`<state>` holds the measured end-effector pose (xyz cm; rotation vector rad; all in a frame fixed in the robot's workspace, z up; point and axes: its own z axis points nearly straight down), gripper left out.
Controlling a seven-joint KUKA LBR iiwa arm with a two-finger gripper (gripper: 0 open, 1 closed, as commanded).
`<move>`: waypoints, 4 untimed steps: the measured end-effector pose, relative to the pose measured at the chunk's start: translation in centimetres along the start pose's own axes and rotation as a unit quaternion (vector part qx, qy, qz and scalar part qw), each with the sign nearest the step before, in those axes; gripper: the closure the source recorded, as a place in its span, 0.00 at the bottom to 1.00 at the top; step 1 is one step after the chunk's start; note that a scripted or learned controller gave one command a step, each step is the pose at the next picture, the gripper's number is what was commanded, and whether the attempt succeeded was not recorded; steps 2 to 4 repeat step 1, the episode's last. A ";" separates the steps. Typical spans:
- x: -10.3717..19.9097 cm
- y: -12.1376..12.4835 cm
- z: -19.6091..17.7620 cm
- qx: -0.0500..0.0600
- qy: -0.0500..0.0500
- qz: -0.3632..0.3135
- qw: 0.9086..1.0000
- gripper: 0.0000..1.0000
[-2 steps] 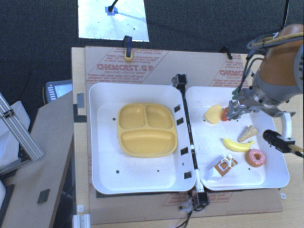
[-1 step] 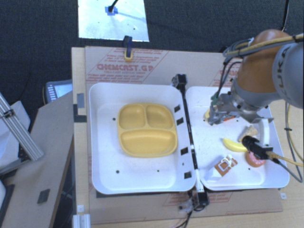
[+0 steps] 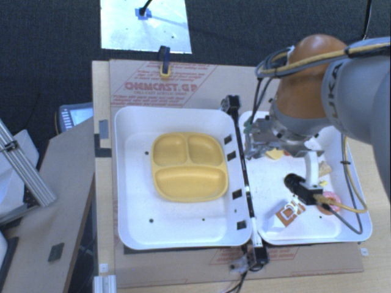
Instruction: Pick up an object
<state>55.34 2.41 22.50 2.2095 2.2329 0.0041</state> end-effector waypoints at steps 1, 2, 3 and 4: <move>5.3 -0.3 0.9 0.001 0.000 0.000 1.000 1.00; 5.3 -0.3 0.9 0.001 0.000 0.000 1.000 1.00; 5.3 -0.3 0.9 0.001 0.000 0.000 1.000 1.00; 5.3 -0.3 0.9 0.001 0.000 0.000 1.000 1.00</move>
